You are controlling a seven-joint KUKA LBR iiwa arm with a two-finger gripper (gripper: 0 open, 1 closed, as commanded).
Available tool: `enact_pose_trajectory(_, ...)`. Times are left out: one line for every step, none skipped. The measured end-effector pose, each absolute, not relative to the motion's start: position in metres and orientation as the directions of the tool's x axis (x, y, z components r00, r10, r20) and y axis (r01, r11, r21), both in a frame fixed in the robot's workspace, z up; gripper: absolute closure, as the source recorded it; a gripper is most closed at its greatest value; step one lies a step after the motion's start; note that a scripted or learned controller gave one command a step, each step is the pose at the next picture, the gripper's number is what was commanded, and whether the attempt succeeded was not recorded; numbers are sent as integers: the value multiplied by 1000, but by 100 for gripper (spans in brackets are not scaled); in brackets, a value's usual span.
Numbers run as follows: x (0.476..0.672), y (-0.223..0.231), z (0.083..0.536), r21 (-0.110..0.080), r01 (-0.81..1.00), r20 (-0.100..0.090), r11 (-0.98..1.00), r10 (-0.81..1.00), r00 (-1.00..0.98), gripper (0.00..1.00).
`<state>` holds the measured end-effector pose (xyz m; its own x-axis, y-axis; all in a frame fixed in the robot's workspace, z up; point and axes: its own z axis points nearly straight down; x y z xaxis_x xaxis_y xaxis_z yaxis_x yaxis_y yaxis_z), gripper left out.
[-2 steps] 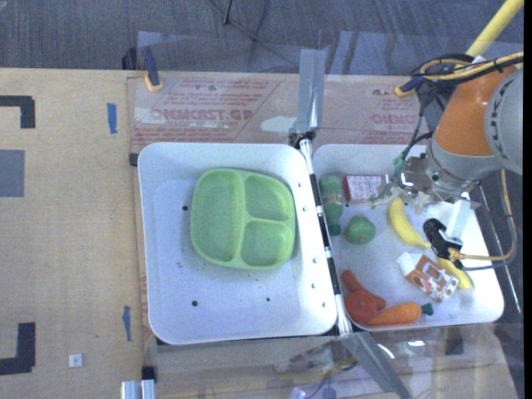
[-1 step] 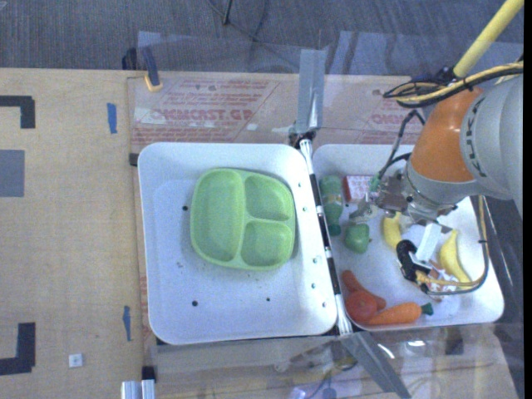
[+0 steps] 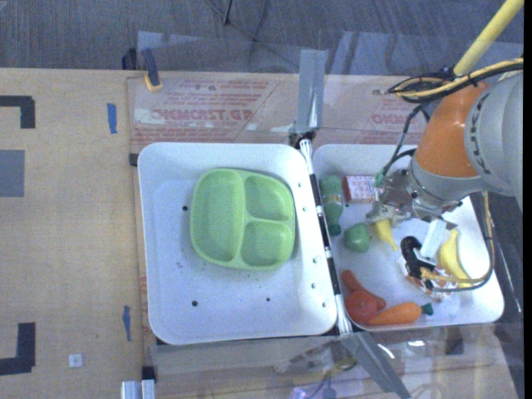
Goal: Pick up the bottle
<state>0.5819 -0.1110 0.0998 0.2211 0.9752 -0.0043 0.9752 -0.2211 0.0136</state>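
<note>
Green plastic bottle [image 3: 332, 199]: lying at left edge of right white bin [image 3: 490, 306], right-centre of frame, ungrasped. Gripper [image 3: 391, 217] hovering just right of it; finger state indeterminable. Pickup outstanding.

We cannot make out the gripper [image 3: 389, 215] fingers: the grey and orange arm [image 3: 453, 152] covers them and runs off the right edge. The green bottle [image 3: 332, 199] lies hard against the right bin's [image 3: 490, 306] left wall (its label is too small to read). The banana [image 3: 450, 256] is partly hidden behind dark hardware.
</note>
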Motion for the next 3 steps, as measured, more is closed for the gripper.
enact_pose_trajectory(607,-189,206,0,908,-1,-419,908,419,100)
enact_pose_trajectory(667,-165,317,1,921,-1,-389,921,389,100)
enact_pose_trajectory(667,-201,367,2,922,-2,-388,922,388,100)
